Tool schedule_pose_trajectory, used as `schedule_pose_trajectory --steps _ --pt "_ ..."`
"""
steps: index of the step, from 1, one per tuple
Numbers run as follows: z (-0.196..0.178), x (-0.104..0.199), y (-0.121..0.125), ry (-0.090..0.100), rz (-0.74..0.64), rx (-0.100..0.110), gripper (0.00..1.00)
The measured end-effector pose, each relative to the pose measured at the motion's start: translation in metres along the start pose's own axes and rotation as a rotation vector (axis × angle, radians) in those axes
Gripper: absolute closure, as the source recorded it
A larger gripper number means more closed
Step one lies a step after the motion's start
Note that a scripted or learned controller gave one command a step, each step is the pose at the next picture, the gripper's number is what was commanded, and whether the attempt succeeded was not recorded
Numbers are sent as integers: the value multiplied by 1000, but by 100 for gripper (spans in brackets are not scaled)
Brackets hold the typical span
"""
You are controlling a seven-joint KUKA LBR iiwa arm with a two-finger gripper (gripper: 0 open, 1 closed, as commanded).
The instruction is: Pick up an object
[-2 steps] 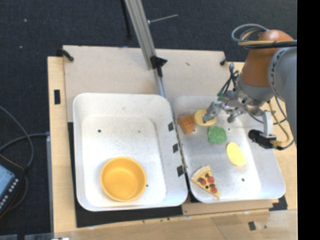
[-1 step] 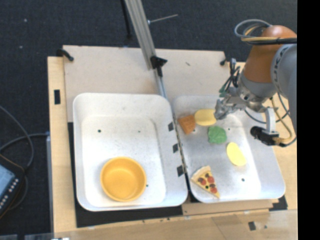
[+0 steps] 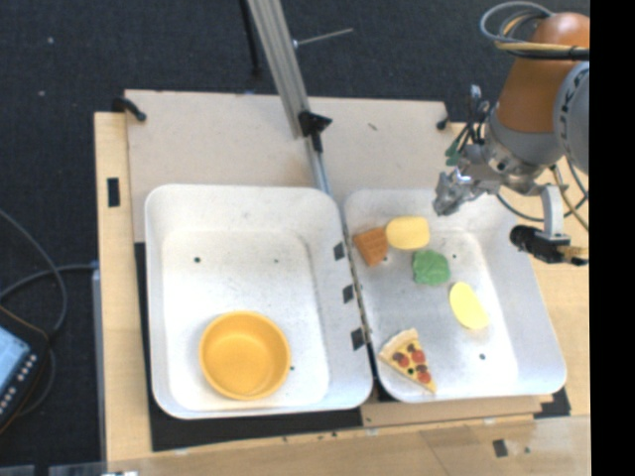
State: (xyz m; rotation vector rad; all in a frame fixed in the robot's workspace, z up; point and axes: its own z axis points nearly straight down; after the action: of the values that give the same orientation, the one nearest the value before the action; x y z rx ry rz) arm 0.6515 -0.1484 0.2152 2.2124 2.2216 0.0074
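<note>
Gripper (image 3: 448, 198) hangs over the far edge of the right bin (image 3: 526, 350), near its back rim; whether it is spread or pressed together cannot be told from this angle. Nothing visible in it. Arm (image 3: 536, 97) enters from the right, orange band above the wrist, cables looping beside it.

Right bin contents: yellow block (image 3: 408, 233) near the back, just below and left of the gripper, apart from it. Orange piece (image 3: 371, 246) touching the block's left side, close to the bin's left wall. Green lump (image 3: 431, 268) just in front of the block. Yellow oval (image 3: 468, 305) further forward and to the right, apart from the lump. Pizza slice (image 3: 408, 357) at the front, near the left corner, well apart from the gripper.

Left bin (image 3: 189, 216): yellow bowl (image 3: 244, 354) upright in the front part.

Metal rail (image 3: 283, 62) slants from the top down to the gap between the bins. Both bins sit on the table (image 3: 218, 127).
</note>
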Motion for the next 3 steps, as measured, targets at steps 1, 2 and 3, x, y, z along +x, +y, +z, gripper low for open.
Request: schedule_pose_trajectory --steps 1,2,3 --pt "-4 0 1 1 -2 5 100" --pt "0 56 -15 2 -2 8 100" --pt "-11 109 -38 3 -3 7 100"
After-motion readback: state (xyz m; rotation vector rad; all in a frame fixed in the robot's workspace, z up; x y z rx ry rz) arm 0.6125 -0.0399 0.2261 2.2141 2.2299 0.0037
